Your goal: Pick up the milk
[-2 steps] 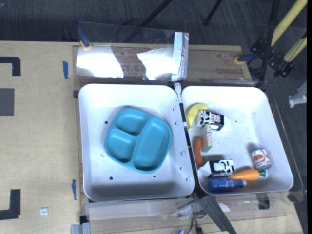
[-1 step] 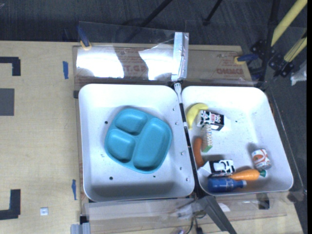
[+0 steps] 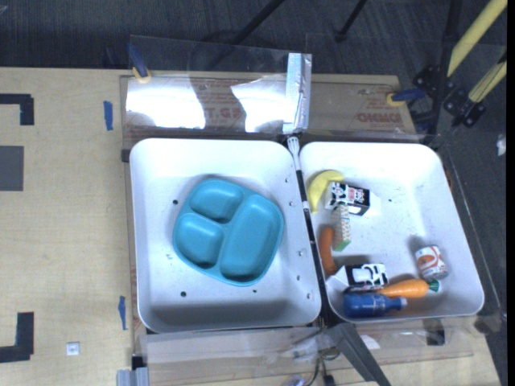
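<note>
On the table (image 3: 64, 215) we see the left bin (image 3: 153, 159), which keeps just a blue divided plate (image 3: 229, 227), so all the picking falls to the crowded right bin (image 3: 402, 175). There the milk (image 3: 348, 197), a cow-patterned carton, lies on its side touching a banana (image 3: 319, 185). A similar smaller carton (image 3: 366, 276) rests above a blue bottle (image 3: 366, 302); which one is meant, we cannot say. The hand's state we cannot tell.

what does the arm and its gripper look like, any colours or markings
Cannot tell from this picture. It gives the bench: a blue divided plate in the left white bin, and two black-and-white milk cartons, a banana and a carrot in the right bin.
</note>
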You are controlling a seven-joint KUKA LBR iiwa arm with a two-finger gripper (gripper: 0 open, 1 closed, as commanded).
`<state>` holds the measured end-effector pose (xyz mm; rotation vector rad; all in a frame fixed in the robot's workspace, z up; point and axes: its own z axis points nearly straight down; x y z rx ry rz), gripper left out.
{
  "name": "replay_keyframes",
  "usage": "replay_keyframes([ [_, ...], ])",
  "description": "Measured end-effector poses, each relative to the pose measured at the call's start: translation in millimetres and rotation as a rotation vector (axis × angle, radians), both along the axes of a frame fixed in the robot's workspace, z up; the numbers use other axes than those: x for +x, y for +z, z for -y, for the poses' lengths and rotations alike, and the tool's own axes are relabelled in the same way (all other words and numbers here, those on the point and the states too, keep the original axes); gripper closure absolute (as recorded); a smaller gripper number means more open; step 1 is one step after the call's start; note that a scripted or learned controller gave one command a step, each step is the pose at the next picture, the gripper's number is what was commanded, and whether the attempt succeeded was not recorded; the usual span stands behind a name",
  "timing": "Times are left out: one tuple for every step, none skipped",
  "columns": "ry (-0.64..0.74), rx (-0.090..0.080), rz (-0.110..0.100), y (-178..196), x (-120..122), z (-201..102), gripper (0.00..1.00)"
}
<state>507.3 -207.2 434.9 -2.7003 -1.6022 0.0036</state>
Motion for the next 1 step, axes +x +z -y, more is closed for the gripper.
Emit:
replay_keyframes([
  [0.147, 0.001, 0.000, 0.1, -27.3, 3.1, 0.00],
])
